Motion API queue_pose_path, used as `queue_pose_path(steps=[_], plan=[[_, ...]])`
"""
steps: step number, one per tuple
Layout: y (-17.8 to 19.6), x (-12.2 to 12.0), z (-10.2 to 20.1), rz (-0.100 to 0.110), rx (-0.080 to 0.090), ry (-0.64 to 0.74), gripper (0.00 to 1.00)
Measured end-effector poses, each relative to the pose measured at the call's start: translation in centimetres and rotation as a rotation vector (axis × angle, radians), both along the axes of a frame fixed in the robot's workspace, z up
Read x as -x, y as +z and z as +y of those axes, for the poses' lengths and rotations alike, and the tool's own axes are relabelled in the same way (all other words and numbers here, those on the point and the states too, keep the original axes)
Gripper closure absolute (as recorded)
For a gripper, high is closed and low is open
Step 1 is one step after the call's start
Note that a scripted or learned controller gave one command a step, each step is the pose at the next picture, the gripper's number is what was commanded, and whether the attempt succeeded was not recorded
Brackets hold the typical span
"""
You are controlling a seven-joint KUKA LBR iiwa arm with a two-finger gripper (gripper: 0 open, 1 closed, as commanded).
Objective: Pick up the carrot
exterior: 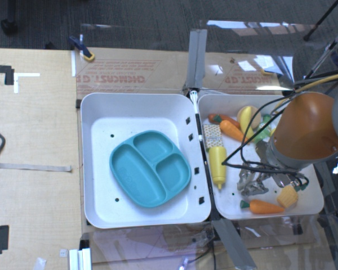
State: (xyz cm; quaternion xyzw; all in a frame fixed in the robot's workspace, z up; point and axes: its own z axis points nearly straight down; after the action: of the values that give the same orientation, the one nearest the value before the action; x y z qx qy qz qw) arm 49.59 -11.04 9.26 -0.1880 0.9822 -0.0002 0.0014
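Note:
One orange carrot (266,207) with a green stub lies along the front wall of the right bin (310,210). A second carrot (231,129) lies tilted near the back left of the same bin. My gripper (251,184) hangs low over the bin floor, just above and slightly left of the front carrot and apart from it. The arm's orange band (307,125) covers the bin's right half, and black cables cross in front of the gripper.
In the right bin there is a yellow corn cob (217,165) by the left wall, a yellow banana-like piece (245,117) at the back, and a yellow block (287,196) beside the front carrot. A blue divided plate (151,169) sits in the left bin (90,151).

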Motion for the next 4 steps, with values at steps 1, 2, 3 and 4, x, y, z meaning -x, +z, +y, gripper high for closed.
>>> queue_pose_path(steps=[1, 2, 3, 4], plan=[[0.1, -0.2, 0.0, -0.005, 0.000, 0.001, 0.00], [0.1, -6.2, 1.3, -0.003, 0.001, -0.118, 0.00], [0.1, -11.9, 0.6, -0.001, -0.001, -0.115, 0.00], [1.2, -12.1, 0.6, -0.008, -0.002, -0.118, 1.00]])
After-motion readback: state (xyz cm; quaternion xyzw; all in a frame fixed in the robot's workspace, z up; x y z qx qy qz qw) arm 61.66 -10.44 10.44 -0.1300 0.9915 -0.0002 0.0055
